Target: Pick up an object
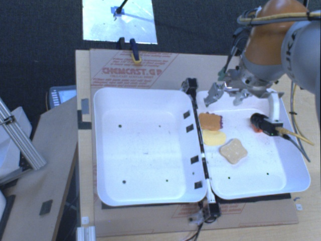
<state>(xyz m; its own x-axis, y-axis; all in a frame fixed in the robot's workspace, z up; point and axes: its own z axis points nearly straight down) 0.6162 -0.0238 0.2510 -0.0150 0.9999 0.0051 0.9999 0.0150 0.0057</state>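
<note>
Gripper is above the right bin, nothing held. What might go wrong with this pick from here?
The orange toast piece and yellow slice touch, with the tan bread slice close by; closing on one may nudge a neighbour. All three look flat, so the open gripper may slip over them. They lie near the inner wall of the right bin, which a finger might strike.

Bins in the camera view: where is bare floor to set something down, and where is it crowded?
The left bin floor is bare throughout. In the right bin, the near strip below the bread slice is free. Crowded: its left side, where orange piece, yellow slice and bread slice bunch.
</note>
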